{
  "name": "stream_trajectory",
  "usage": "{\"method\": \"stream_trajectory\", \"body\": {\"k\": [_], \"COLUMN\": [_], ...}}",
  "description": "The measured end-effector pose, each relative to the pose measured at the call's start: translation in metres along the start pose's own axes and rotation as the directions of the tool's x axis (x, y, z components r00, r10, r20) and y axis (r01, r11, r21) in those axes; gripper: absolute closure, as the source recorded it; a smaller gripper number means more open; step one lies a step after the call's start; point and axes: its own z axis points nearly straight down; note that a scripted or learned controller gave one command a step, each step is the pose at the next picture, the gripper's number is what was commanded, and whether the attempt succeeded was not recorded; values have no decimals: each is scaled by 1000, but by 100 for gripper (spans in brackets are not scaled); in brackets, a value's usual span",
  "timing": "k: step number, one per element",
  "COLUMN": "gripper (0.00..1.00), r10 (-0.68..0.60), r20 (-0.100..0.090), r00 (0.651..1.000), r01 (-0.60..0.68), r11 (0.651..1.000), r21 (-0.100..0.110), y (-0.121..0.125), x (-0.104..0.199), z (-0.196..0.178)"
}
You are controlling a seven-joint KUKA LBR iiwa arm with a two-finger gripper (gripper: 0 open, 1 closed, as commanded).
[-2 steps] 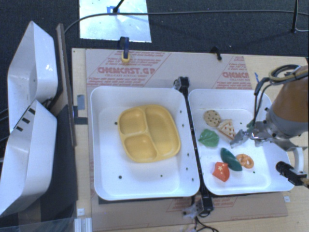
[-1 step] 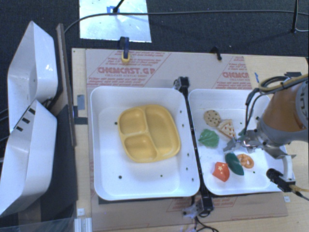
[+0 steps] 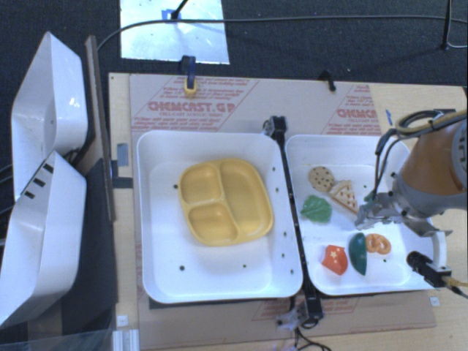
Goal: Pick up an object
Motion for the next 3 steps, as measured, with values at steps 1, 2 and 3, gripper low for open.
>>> {"method": "stream_trajectory", "body": {"k": [1,2,3], "gripper": [100,100,100], "r10": [-1,0,-1], "r20": [1,1,1], "r00": [1000,1000,1000], "r01": [1,0,1], "r11": [1000,1000,1000], "r21": [-2,-4,-4], "y": [1,-4,-3], "x": [0,-7,-7], "z": [-42,-100,-145]}}
